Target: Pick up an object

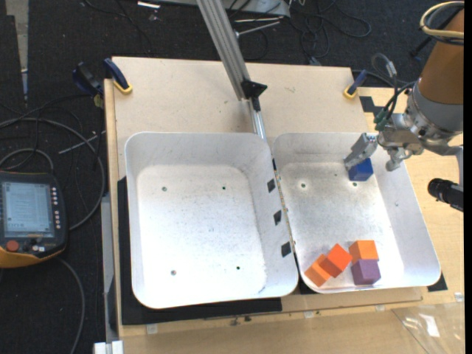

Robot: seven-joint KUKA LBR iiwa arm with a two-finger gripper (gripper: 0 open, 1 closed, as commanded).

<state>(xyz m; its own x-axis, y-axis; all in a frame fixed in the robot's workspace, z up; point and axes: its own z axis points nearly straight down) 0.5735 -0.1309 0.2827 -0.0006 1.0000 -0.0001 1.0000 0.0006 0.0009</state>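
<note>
Here we see the claw [375, 155] over the right shallow white bin [413, 220], its fingers closed around a small blue block [361, 170], lifted above the bin floor.

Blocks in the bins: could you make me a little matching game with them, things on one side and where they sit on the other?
Things:
1. blue block
2. purple block
3. orange blocks
4. handheld screen

Places:
A. beside the bench, at the camera view's left edge
B. right-hand bin, far end, at the gripper
C. near corner of the right-hand bin, just below one orange block
D. near end of the right-hand bin, flanking the purple one

Pairs: 1-B, 2-C, 3-D, 4-A
</note>
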